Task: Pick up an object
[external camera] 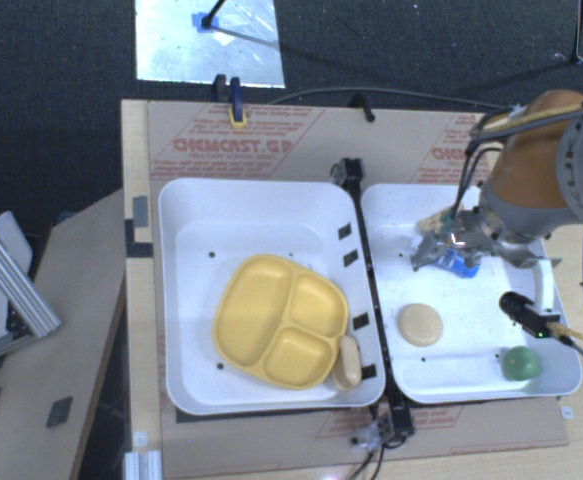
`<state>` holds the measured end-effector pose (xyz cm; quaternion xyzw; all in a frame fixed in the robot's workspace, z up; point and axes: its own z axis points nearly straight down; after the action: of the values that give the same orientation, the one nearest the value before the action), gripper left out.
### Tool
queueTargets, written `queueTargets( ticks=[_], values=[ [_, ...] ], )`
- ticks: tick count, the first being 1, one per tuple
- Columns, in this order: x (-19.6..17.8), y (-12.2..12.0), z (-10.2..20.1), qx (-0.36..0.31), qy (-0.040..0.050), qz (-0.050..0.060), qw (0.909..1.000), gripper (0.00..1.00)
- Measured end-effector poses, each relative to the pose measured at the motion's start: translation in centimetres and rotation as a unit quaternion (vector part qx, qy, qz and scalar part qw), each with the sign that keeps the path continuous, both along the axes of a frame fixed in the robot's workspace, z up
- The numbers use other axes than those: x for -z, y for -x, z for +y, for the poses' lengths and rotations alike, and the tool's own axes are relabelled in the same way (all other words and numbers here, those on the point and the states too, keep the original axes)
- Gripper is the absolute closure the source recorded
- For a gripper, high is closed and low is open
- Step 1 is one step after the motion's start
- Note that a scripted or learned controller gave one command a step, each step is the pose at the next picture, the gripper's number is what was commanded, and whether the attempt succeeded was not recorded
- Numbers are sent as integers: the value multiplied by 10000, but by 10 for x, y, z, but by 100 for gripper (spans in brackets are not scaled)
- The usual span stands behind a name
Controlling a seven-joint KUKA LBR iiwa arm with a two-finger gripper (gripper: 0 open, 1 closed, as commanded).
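Arm reaches in from right, gripper (439, 245) low in far part of right bin (391, 218), beside blue object (461, 263); finger state unclear. Tan disc (420, 324), green ball (519, 363) nearer. Yellow tray (279, 320) in left bin (191, 218).

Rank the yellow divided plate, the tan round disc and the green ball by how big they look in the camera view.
1. Yellow divided plate, by far the largest.
2. Tan round disc.
3. Green ball, slightly smaller than the disc.
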<state>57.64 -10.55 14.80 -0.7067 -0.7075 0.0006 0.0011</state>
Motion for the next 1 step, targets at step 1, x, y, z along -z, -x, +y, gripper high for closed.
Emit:
queueTargets(
  ticks=[1],
  values=[
    [52, 11, -2, 0, -1, 7, 10000, 0]
  ],
)
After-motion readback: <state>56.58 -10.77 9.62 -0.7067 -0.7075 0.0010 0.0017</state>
